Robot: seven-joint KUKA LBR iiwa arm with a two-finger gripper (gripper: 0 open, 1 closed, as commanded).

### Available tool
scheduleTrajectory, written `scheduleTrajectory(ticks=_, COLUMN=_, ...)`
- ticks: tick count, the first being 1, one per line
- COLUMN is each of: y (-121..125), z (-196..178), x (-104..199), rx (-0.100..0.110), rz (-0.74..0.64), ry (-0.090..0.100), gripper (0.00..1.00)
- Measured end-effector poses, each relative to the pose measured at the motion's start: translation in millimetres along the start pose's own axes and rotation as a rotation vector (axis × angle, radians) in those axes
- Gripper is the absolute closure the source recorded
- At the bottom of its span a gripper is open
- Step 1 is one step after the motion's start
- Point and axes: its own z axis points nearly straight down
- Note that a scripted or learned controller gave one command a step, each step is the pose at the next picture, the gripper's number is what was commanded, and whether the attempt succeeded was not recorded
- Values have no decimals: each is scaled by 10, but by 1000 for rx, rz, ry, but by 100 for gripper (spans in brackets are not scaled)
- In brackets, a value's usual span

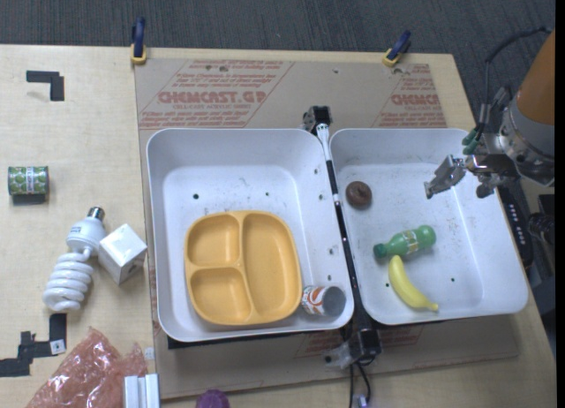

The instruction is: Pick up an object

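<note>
My claw (457, 177) hovers, seemingly spread and empty, over the right bin (494, 300). I'd grip the light, slippery green bottle (405, 243) mid-body.

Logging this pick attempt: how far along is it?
Done: the gripper is over the right bin, near its upper right corner. In hand: nothing between its fingers. Left: the whole pick; the green bottle, banana and brown ball all lie on the bin floor, apart from the gripper.
</note>
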Motion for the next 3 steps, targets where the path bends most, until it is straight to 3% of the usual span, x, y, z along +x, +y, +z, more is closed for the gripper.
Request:
scheduleTrajectory(ticks=1, y=-253, z=1314, x=84, rx=0, rz=2, ry=1, gripper=0)
scheduleTrajectory(ticks=2, y=-519, z=1758, x=298, rx=0, rz=2, ry=1, gripper=0)
scheduleTrajectory(ticks=3, y=-504, z=1659, x=293, rx=-3, rz=4, ry=0, gripper=100)
